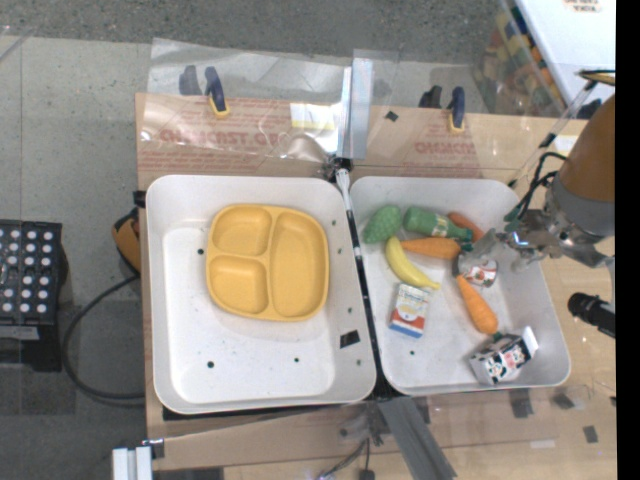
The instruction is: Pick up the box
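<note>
Hovering claw (482,266), grip state unclear to me; box (409,311) sits down-left of it, so I'd centre over it before descending.

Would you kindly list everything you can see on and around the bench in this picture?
left bin: 1, white, left half of the bench
divided plate: 1, yellow, three compartments, in the left bin
right bin: 1, white, beside the left bin
box: 1, white with orange and blue print, middle of the right bin
carton: 1, black and white, lying at the right bin's near right corner
banana: 1, yellow, above the box
carrots: 2, orange, one right of the box, one above the banana
green toy vegetables: 2, far side of the right bin
clamps: 2, blue and yellow, on the bench's far edge
arm: 1, grey and orange, right side
gripper: 1, over the right bin, right of the banana
</note>
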Motion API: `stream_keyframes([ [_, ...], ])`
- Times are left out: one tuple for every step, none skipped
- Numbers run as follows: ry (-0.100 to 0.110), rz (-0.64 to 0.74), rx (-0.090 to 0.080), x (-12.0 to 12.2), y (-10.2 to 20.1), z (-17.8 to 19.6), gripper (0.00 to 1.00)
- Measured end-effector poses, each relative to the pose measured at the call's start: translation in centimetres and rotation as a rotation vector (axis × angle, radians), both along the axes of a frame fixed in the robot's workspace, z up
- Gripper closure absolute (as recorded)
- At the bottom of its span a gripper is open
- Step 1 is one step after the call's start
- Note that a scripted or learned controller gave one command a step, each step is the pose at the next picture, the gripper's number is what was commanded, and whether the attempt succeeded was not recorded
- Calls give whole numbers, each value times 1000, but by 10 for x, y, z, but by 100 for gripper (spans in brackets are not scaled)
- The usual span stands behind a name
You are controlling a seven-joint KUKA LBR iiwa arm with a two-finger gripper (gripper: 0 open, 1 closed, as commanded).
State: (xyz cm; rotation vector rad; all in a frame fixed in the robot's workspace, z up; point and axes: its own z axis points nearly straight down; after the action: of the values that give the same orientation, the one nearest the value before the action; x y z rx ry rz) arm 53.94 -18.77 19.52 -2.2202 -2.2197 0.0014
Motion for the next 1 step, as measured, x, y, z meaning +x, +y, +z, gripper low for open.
stream_keyframes([
  [-1,70,-4,35,24,-88,0],
])
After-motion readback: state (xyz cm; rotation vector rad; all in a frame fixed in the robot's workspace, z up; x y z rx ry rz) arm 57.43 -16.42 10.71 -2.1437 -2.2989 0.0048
